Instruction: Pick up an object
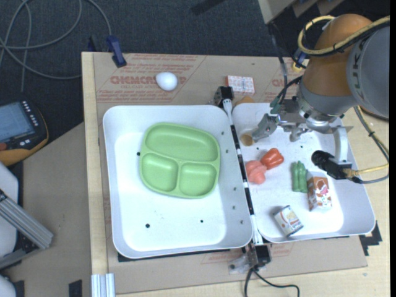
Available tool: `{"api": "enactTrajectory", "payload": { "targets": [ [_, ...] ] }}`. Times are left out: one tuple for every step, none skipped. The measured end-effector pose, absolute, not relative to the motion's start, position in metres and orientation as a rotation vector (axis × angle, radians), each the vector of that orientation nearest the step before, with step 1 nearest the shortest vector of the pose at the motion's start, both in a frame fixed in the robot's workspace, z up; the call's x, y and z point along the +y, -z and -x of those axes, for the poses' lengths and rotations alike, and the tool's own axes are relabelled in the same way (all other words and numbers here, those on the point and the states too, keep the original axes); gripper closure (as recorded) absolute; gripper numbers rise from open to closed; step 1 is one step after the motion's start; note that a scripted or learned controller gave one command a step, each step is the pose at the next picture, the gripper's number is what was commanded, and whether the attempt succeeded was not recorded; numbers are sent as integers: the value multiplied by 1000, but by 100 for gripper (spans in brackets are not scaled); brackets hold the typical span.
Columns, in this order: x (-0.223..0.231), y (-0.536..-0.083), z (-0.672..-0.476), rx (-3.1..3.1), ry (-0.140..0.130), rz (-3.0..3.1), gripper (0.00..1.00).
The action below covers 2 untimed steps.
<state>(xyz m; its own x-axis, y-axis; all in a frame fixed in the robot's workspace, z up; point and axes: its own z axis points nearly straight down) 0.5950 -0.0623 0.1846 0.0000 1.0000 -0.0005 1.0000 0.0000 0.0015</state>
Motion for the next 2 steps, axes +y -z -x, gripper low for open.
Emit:
{"api": "enactTrajectory", "payload": {
  "targets": [
    [-97, -96, -585, 2222, 3, -2224, 0],
    [-97, -107, -586, 2220, 0, -2222, 100]
  ]
}}
